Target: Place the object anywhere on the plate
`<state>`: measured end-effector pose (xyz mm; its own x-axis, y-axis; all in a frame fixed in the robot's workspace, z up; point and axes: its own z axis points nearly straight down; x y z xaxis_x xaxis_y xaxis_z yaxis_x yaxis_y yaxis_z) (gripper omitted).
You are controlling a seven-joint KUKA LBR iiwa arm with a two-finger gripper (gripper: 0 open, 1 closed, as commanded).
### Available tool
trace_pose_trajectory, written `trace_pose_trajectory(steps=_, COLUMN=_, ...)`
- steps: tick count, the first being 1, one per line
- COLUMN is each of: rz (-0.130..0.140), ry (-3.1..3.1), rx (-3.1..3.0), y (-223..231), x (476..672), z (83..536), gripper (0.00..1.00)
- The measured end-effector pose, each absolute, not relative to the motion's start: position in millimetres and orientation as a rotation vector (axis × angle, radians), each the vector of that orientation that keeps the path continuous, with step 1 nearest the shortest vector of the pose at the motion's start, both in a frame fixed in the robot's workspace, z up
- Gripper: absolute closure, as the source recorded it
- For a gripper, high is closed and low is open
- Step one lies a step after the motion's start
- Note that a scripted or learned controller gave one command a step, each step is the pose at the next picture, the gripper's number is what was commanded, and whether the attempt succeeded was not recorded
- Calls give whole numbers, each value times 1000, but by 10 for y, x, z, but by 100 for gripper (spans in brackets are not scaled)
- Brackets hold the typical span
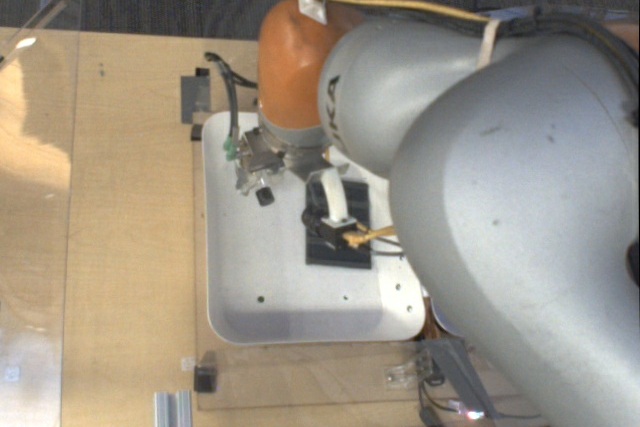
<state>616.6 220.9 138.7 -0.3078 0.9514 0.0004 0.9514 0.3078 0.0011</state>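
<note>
My gripper (254,183) hangs low over the far left part of the white bin (300,315), just inside its left wall. A small green bit (230,151) shows at the gripper's left side, and I cannot tell whether it is a separate thing. A small dark tip (264,197) points down at the bin floor. The grey arm (480,165) with its orange band (290,65) covers the bin's right side and everything to the right of it.
A black fixture (195,97) sits at the bin's far left corner. A small black block (205,378) and a metal piece (172,407) lie on the wooden bench (120,215) in front of the bin. The bin's front half shows bare white floor.
</note>
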Motion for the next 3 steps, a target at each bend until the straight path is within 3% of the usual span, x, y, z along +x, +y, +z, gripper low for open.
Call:
trace_pose_trajectory(steps=1, rz=10, ry=2928, rx=1118, y=2168, x=6701, z=2043, gripper=100)
trace_pose_trajectory(steps=2, rz=20, ry=2922, rx=1113, y=2178, x=6719, z=2173, gripper=100)
trace_pose_trajectory(steps=3, rz=7, ry=2964, rx=1025, y=2293, x=6605, z=1768, gripper=100)
